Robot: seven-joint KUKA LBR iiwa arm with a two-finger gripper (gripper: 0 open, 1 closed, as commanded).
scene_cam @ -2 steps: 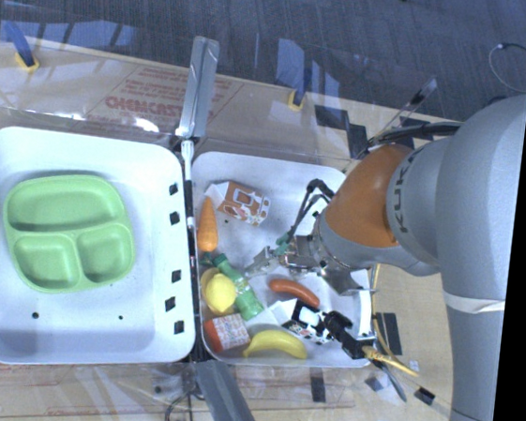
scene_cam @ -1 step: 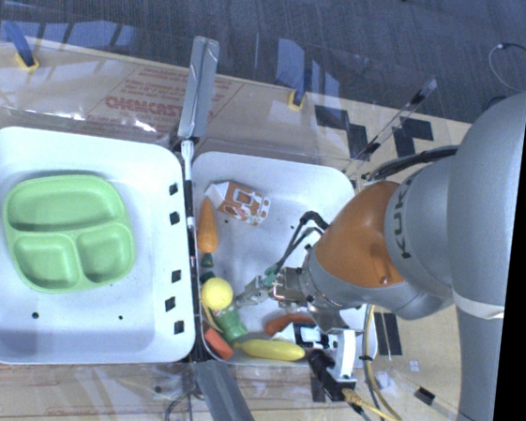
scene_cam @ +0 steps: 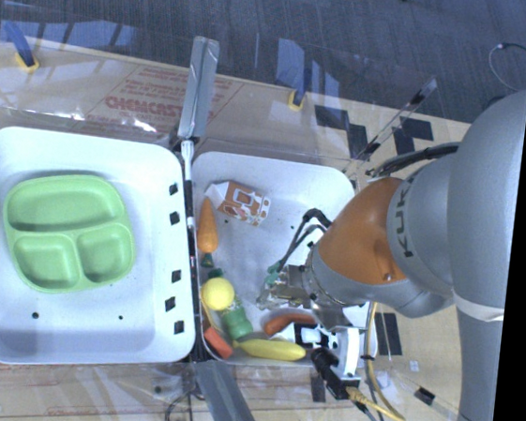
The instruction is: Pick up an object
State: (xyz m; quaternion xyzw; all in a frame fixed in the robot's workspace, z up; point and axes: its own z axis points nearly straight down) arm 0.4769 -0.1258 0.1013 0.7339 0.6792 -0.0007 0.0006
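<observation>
My gripper (scene_cam: 281, 295) is low in the right bin (scene_cam: 277, 173), near its front right part, under the orange-banded wrist. Just below it lies a red-orange sausage-shaped piece (scene_cam: 281, 324), and in front of that a yellow banana (scene_cam: 273, 349). To the gripper's left sit a yellow lemon (scene_cam: 218, 294) and a green piece (scene_cam: 236, 324). An orange carrot (scene_cam: 207, 228) lies along the bin's left wall. A small orange and white carton (scene_cam: 246, 203) rests toward the back. I see nothing between the fingers.
The left bin (scene_cam: 5, 317) holds a green divided plate (scene_cam: 70, 230). A red piece (scene_cam: 216, 342) lies at the right bin's front left corner. The arm's grey body covers the right bin's right side. A metal divider (scene_cam: 198, 89) runs between the bins.
</observation>
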